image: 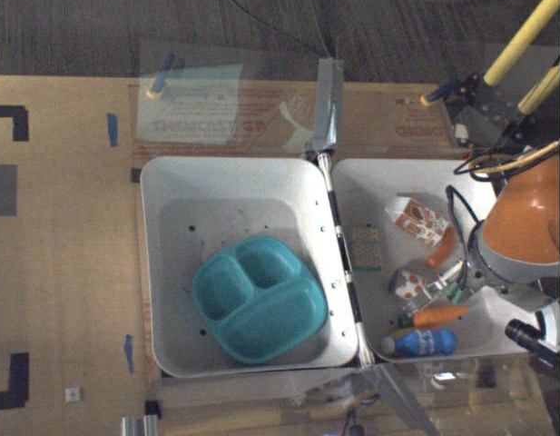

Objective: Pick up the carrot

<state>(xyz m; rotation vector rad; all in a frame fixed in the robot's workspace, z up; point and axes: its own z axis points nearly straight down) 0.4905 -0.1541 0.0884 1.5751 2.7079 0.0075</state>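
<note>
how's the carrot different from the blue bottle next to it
The carrot is orange and slim, tapering toward one end; the bottle is blue, thicker and blunt, with a pale label band. The carrot lies right by the gripper; the bottle lies nearer the bin's front wall, further from it. Both lie on their sides, roughly parallel, in the right bin.

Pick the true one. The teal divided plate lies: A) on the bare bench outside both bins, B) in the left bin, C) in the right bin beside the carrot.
B: the teal divided plate sits inside the left bin, while the carrot lies in the right bin.
</note>
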